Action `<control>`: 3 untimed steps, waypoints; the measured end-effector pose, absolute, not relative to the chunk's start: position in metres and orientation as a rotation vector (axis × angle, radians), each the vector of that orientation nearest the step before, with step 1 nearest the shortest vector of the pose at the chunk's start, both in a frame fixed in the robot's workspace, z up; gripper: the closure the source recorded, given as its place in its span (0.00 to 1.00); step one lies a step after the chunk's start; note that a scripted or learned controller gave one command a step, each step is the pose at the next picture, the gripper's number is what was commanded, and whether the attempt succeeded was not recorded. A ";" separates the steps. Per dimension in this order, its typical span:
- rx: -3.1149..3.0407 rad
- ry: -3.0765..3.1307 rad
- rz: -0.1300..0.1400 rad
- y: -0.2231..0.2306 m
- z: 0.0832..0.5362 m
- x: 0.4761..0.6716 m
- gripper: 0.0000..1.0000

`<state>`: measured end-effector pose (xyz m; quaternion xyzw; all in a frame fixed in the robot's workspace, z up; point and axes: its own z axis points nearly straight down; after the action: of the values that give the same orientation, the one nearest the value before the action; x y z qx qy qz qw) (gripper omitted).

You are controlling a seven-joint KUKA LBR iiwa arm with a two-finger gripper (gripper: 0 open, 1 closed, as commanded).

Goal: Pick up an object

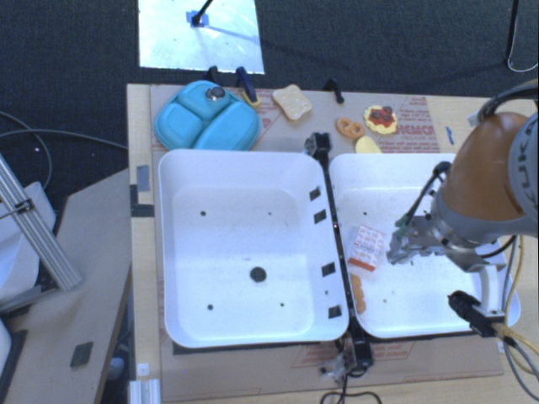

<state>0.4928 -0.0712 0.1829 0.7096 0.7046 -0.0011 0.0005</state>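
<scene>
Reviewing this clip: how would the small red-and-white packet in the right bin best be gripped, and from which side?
The packet lies flat on the right bin's floor beside the divider, so come straight down from above. Probably close the jaws across its narrower width, near the middle. The gripper sits just to its right; the orange piece below lies apart from it.

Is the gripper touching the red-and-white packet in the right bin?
Cannot tell. In the camera view the gripper sits right beside the packet in the right bin, with no plain gap or contact visible.

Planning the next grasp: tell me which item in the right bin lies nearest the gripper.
The packet, white with red print, lies just left of the gripper. The small orange piece sits farther off, nearer the bin's front-left corner.
</scene>
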 end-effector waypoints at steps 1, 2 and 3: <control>2.229 2.204 -0.006 -0.203 0.162 0.484 1.00; 2.212 2.219 0.006 -0.139 0.088 0.534 1.00; 2.200 2.241 0.015 0.045 0.189 0.487 1.00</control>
<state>0.4866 0.0451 0.1889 0.7005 0.7136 0.0048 0.0003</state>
